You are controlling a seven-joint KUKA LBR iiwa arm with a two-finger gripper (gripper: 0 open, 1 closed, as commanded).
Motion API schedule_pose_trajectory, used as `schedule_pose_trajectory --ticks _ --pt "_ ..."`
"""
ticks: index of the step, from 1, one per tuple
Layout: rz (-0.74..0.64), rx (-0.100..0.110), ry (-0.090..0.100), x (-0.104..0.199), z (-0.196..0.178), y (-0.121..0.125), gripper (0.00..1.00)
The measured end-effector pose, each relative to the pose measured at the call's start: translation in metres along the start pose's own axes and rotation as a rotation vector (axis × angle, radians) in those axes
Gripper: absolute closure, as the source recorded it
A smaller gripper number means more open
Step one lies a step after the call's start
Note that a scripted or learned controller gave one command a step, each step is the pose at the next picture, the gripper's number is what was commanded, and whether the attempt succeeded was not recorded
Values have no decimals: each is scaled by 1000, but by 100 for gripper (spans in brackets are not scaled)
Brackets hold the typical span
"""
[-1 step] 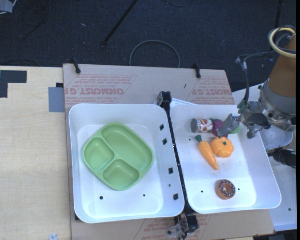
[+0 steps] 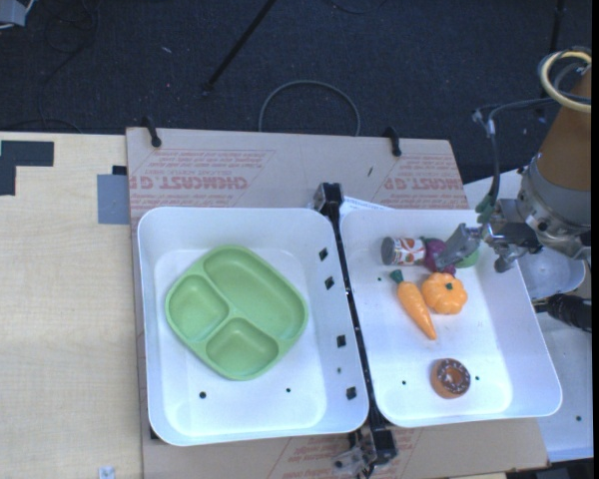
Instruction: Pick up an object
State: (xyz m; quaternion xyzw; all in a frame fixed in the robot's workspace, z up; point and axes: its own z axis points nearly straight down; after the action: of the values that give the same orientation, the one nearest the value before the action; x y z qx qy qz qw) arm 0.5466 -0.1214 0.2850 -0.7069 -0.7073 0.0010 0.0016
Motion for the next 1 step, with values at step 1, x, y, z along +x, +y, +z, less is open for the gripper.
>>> schedule_pose_trajectory --ticks 1 --pt "1 6 1 -3 64 1 0"
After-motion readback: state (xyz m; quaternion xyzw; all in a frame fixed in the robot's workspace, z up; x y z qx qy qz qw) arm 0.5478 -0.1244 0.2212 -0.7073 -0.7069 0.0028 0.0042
